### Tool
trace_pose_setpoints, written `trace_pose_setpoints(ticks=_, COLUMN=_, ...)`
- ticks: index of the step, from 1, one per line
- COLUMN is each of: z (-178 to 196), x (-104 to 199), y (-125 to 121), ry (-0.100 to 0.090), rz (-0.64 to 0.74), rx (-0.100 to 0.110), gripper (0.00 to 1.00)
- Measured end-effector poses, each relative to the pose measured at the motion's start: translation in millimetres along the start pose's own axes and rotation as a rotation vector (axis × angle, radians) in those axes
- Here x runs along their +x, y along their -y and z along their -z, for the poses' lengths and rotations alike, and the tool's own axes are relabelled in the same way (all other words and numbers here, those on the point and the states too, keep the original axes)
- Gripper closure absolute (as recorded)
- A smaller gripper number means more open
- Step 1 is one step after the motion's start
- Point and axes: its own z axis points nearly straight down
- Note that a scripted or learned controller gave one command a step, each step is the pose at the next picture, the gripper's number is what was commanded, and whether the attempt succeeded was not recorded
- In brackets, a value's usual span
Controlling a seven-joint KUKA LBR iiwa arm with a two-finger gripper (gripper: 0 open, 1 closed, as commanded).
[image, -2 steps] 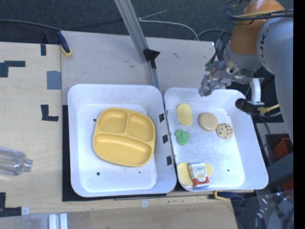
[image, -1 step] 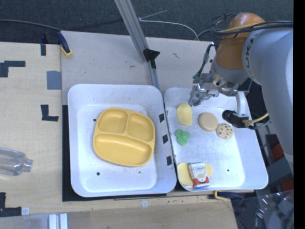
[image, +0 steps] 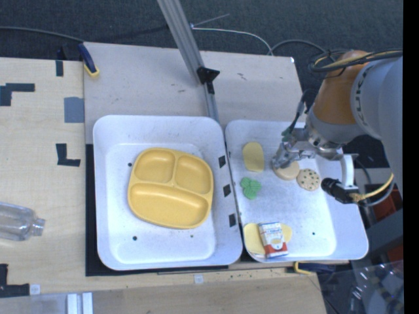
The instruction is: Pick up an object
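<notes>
The claw [image: 286, 157] is low in the right bin [image: 340, 241], directly over a tan round piece [image: 285, 171] that sits toward that bin's 1 o'clock area; whether its grip is wide, narrow or closed on anything I cannot tell. Just beside the tan piece at its 4 o'clock lies a speckled cookie [image: 308, 179], so a descent slightly off-centre could catch both, or push one into the other. The piece looks flat and low, and a grip could skid over its top. A pale yellow piece [image: 253, 156] lies at the claw's 9 o'clock and a green piece [image: 250, 188] at its 8 o'clock, both clear of it. The small carton [image: 273, 239] lies well apart at 6 o'clock.
</notes>
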Motion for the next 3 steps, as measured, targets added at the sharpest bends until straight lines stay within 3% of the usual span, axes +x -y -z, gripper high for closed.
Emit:
trace_pose_setpoints(ticks=1, z=107, x=2, y=-6, ry=0.0, rz=0.006, rx=-0.015, gripper=1.0)
trace_pose_setpoints(ticks=2, z=36, x=45, y=-11, ry=-0.003, rz=0.008, rx=-0.001, gripper=1.0)
trace_pose_setpoints(ticks=3, z=65, x=66, y=-8, ry=-0.003, rz=0.008, rx=-0.009, gripper=1.0)
